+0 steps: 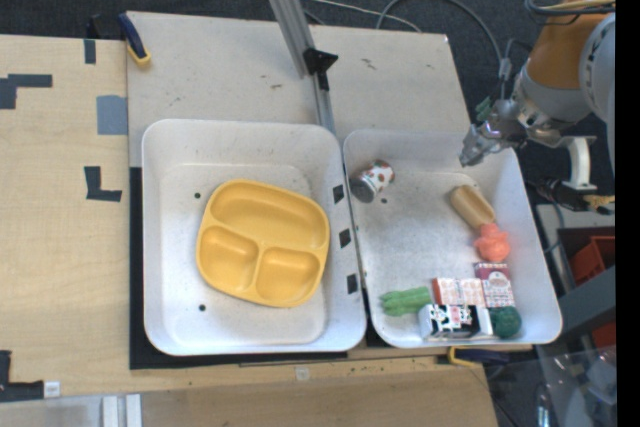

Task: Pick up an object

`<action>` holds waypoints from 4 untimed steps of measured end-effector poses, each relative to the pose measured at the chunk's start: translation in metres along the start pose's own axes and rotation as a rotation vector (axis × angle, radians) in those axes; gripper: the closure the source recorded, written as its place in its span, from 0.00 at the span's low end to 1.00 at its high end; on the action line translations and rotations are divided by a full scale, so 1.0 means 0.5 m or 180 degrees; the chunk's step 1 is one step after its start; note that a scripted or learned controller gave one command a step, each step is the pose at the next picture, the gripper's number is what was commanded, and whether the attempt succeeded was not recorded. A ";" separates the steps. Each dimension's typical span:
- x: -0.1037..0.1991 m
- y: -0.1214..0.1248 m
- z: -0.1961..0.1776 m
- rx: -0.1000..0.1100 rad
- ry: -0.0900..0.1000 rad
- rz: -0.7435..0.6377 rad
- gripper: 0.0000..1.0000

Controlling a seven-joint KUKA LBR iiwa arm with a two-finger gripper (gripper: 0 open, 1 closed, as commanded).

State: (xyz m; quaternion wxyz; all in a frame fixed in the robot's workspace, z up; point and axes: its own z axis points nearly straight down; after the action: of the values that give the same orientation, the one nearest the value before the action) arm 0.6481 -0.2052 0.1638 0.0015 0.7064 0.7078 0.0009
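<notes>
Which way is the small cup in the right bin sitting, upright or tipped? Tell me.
Tipped. The small cup lies on its side on the right bin floor, its dark opening facing left toward the divider rather than up.

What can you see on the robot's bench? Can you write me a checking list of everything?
Surface: pale bench bearing two shallow white bins, the left bin and the right bin.
Job's things: in the right bin, a small cup on its side, a tan cylinder, an orange lump, a green piece, small boxes and a dark green ball.
Clutter: yellow divided tray in the left bin.
Grippers: gripper over the right bin's far right edge, nothing seen between its fingers.
Cables: black cables on the dark floor behind.
Surroundings: slanted metal pole; wooden board at left.
</notes>
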 end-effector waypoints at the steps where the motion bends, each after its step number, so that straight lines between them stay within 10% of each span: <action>1: 0.007 0.018 -0.094 -0.0004 -0.0001 -0.0001 1.00; 2: 0.019 0.025 -0.220 -0.0009 -0.0003 -0.0002 1.00; 4: 0.216 -0.009 -0.184 0.0019 0.0005 -0.0009 1.00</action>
State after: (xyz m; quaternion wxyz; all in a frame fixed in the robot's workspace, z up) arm 0.6428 -0.0971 0.2559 -0.0011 0.7054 0.7088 -0.0006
